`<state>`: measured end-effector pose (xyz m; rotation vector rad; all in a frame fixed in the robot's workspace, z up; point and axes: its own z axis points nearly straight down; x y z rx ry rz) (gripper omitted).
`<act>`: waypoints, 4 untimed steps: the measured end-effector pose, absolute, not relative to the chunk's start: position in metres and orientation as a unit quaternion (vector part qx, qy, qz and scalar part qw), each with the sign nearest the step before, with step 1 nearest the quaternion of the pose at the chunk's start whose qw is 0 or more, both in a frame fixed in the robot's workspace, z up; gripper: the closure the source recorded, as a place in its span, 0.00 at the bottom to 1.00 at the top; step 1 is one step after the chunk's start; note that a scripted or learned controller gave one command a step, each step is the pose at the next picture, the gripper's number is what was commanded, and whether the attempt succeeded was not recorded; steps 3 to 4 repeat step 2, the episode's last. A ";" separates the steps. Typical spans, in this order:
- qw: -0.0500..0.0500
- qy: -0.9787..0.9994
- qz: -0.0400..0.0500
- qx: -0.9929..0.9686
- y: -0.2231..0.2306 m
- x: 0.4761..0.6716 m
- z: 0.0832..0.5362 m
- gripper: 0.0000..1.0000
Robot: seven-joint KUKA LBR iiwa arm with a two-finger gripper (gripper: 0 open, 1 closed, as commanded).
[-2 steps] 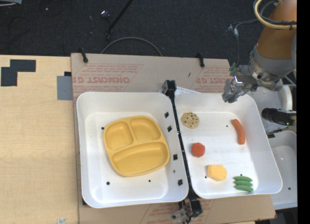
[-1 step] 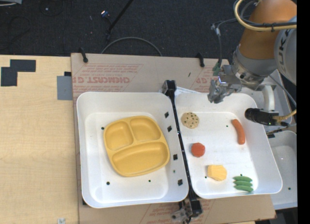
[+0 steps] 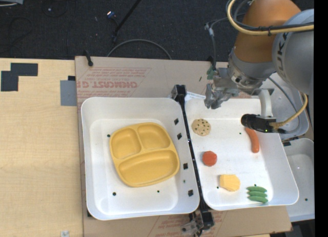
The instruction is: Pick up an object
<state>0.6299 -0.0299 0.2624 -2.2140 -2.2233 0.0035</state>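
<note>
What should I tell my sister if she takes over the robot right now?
Gripper: up over the back edge of the right bin, nothing between its fingers; I can't tell if they're open or shut.
Right bin: cookie nearest the gripper, tomato in the middle, cheese and peas at the front, carrot on the right side.
Left bin: yellow tray.
Done: nothing picked up yet.
Left: go down, grab one thing, lift it. The cookie looks like the closest try.
</note>
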 end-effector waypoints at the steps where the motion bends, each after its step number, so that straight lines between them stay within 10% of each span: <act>1: 0.002 -0.709 0.002 -0.706 0.020 0.619 0.244 1.00; 4: 0.002 -0.709 0.001 -0.705 0.075 0.612 0.248 1.00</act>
